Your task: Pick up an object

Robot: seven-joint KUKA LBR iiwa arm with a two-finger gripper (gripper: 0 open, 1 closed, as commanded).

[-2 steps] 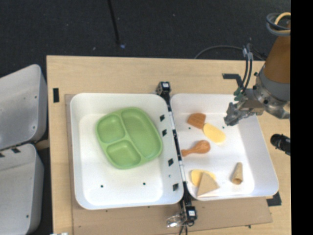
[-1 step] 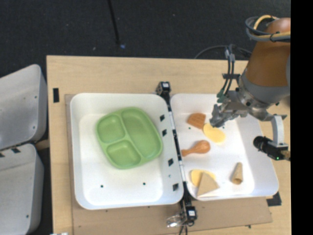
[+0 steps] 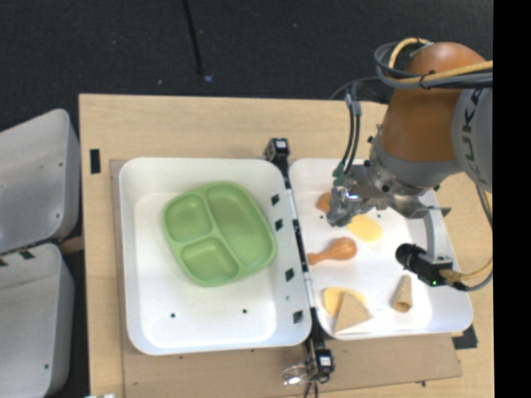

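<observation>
My gripper (image 3: 342, 212) hangs low over the upper left part of the right bin (image 3: 452, 305). Just under and beside it lies a small orange piece (image 3: 323, 201), partly hidden by the gripper, and a yellow round piece (image 3: 367, 228) sits just right of it. An orange drumstick-shaped toy (image 3: 333, 252) lies below the gripper. Nothing shows between the fingers. A tan wedge on a yellow slice (image 3: 347, 308) and a small cone (image 3: 402, 292) rest near the bin's front.
The left bin (image 3: 141, 322) holds a green divided plate (image 3: 218, 233). Black clips line the divider (image 3: 292, 239) between the bins. A black cylinder (image 3: 417, 261) on the arm hangs over the right bin's right side.
</observation>
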